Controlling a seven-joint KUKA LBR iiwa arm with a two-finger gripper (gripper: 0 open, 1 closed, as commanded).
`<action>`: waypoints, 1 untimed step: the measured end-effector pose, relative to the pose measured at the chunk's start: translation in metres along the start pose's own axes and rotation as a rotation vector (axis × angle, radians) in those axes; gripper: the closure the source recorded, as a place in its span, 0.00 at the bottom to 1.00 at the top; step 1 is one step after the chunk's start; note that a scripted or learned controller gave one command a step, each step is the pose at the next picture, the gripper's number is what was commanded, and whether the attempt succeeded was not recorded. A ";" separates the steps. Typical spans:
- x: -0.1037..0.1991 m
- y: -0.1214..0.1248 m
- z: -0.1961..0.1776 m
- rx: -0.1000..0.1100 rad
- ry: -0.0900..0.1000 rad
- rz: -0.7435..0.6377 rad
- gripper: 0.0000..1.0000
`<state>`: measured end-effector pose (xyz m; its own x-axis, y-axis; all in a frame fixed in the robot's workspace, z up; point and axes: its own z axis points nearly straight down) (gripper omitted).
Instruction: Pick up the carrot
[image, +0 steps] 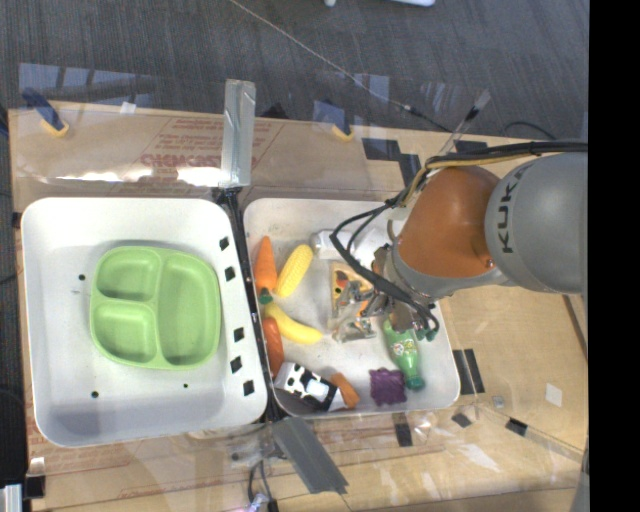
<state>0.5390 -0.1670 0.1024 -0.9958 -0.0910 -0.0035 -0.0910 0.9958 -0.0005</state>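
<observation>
The gripper (362, 305) hangs low in the middle of the right bin (300, 215); whether it is open or closed cannot be told. Going left to right: a green divided plate (155, 307) in the left bin (50, 330), then the carrot (264, 266) against the right bin's left wall, a corn cob (293, 271) just beside it, a banana (293, 327) below. Risk: that wall and the close corn could block a clean grasp.
</observation>
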 end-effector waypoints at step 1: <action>0.002 0.071 -0.156 0.003 -0.014 0.057 1.00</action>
<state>0.5297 -0.0961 0.2588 -0.9993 -0.0340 -0.0174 -0.0340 0.9994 -0.0025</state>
